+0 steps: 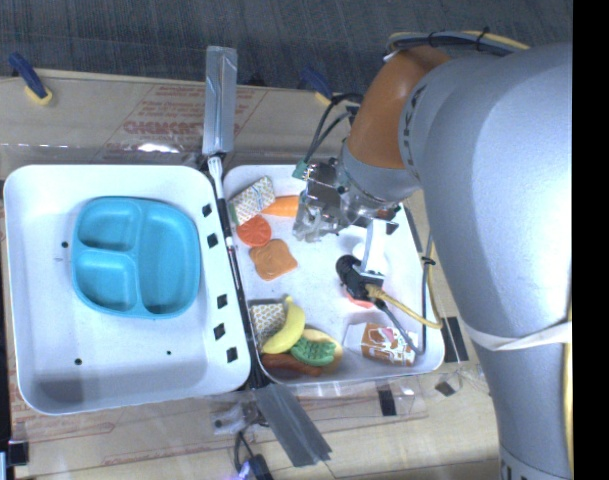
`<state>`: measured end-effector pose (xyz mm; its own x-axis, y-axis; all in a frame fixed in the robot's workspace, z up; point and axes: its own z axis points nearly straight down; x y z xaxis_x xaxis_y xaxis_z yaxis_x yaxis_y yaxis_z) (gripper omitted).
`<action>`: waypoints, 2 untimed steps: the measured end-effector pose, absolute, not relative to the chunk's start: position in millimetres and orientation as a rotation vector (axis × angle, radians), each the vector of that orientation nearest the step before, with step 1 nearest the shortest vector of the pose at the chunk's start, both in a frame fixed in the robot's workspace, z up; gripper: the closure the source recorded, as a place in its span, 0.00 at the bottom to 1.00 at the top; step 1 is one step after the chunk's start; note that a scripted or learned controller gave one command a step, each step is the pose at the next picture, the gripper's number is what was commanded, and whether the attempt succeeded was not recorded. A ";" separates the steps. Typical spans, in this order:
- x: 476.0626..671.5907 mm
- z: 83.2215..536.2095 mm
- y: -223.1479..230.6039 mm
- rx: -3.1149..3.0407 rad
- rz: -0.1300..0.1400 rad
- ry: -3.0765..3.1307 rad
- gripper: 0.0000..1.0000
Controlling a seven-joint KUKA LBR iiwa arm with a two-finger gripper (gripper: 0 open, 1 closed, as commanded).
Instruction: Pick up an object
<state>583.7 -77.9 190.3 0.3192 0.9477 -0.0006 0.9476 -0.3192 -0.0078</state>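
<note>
Dark carpet surrounds the bench (74, 103), where two white bins sit side by side so I can reach both. My grey arm (504, 198) comes across the right bin (424, 353), which keeps the loose toy food penned together: a banana (287, 328), a brown toast slice (273, 259), an orange round piece (253, 231). A blue divided plate (136, 255) lies alone in the left bin (44, 198). My claw (314, 226) hangs just right of the toast; whether it is spread or pressed together I cannot tell.
</note>
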 end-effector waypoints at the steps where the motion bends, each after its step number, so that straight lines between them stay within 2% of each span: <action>1: 583.8 190.3 -77.3 -2.545 0.008 -1.831 0.00; 2: 536.2 90.6 -90.4 -2.301 0.004 -2.133 0.00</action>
